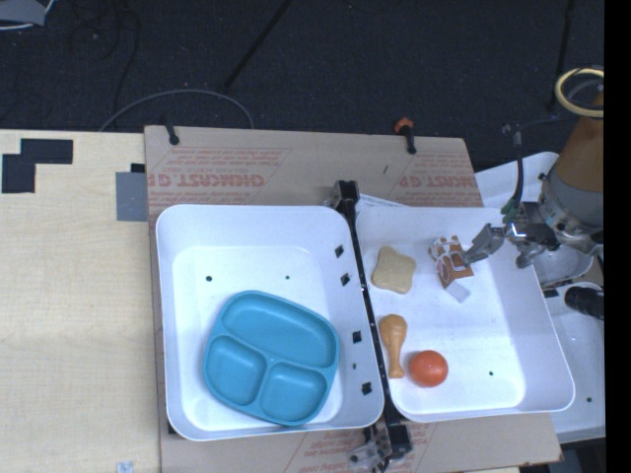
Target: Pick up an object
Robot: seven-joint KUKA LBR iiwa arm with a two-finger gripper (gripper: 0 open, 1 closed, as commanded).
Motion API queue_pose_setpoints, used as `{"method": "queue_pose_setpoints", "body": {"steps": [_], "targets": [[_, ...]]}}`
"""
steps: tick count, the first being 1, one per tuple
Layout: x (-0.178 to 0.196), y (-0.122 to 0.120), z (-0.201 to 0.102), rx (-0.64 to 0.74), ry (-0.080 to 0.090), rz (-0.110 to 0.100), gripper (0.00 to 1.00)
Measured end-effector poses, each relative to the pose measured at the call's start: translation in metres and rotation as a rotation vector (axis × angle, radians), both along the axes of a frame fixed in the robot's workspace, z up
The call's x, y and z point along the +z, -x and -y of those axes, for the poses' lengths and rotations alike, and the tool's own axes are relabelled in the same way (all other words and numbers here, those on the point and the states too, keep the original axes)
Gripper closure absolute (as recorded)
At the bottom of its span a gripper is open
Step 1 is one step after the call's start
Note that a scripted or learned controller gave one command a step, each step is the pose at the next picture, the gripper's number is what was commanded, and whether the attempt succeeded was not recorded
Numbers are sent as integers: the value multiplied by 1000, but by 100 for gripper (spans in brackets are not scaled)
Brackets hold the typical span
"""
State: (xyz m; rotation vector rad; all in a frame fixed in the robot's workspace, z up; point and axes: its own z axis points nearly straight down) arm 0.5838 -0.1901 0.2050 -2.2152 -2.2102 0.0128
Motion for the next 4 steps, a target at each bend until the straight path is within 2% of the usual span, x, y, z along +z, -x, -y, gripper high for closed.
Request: {"method": "queue_pose_setpoints", "body": {"steps": [1,2,3,4], "targets": [[8,-3,0,2,3,14,0],[-36,-3,-4,3,1,8,0],[-89,-3,5,2,2,8,0],[-119,-3,4,2,1,9,0]]}}
